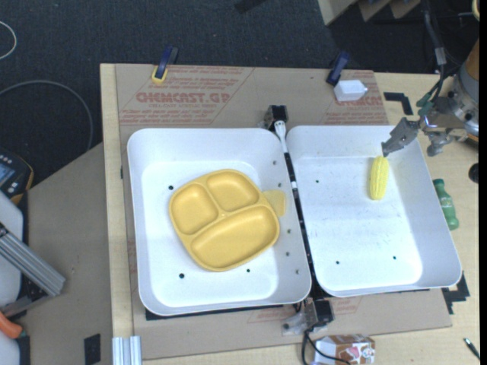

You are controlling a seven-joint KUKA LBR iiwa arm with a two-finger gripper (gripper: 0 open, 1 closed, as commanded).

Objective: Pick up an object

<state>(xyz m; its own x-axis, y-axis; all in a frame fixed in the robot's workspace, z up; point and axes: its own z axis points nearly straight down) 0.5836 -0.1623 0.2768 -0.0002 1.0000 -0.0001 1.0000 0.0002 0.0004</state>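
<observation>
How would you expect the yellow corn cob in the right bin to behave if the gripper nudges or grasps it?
The corn cob looks rounded and elongated, so it would probably roll sideways on the smooth floor of the right bin if nudged. It appears small and moulded, likely light and stiff. The gripper sits near its top end, where a grasp may slip.

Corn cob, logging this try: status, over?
Pincer at right bin's upper right rim, holding nothing. Corn cob lying loose just below it. Nothing between them; yellow tray in left bin.
</observation>
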